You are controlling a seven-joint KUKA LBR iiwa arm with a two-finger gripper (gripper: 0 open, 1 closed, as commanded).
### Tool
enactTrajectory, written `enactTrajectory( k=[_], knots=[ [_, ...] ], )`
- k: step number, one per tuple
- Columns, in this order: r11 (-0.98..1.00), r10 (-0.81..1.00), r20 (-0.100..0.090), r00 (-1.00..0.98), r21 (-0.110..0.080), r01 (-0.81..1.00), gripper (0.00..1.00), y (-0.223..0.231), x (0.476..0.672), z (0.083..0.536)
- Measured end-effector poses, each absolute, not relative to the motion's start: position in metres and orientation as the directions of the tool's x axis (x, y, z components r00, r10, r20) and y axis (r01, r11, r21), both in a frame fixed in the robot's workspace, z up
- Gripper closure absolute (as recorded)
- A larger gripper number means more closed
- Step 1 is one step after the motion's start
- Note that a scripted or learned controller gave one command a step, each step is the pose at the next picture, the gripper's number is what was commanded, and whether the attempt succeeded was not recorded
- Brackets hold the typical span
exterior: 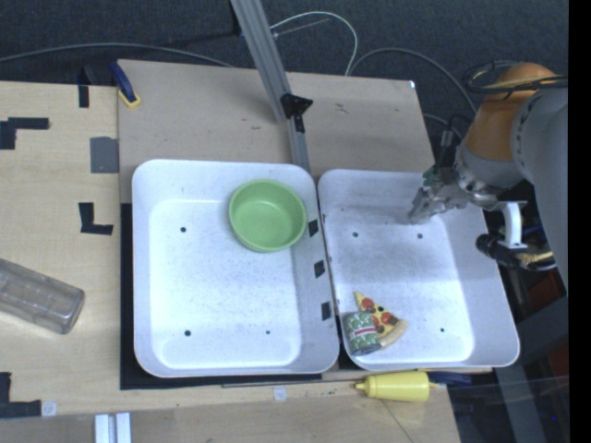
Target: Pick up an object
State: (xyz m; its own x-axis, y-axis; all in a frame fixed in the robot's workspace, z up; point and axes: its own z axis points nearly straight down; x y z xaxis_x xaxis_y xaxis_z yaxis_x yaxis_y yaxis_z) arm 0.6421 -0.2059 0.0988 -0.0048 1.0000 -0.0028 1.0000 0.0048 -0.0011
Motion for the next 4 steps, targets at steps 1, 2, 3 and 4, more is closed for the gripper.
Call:
enactTrajectory(
  k=[1, 2, 3, 4],
  knots=[
    [0.002, 1.000, -0.001, -0.002, 0.003, 1.000, 1.00, -0.203, 0.650, 0.144],
    [0.002, 1.000, -0.002, -0.002, 0.005, 1.000, 1.00, -0.203, 0.646, 0.207],
    [0.002, 1.000, -0.002, -0.002, 0.005, 1.000, 1.00, -0.203, 0.647, 0.253],
    [0.003, 1.000, 0.000, -0.003, -0.003, 1.000, 1.00, -0.164, 0.626, 0.249]
  ],
)
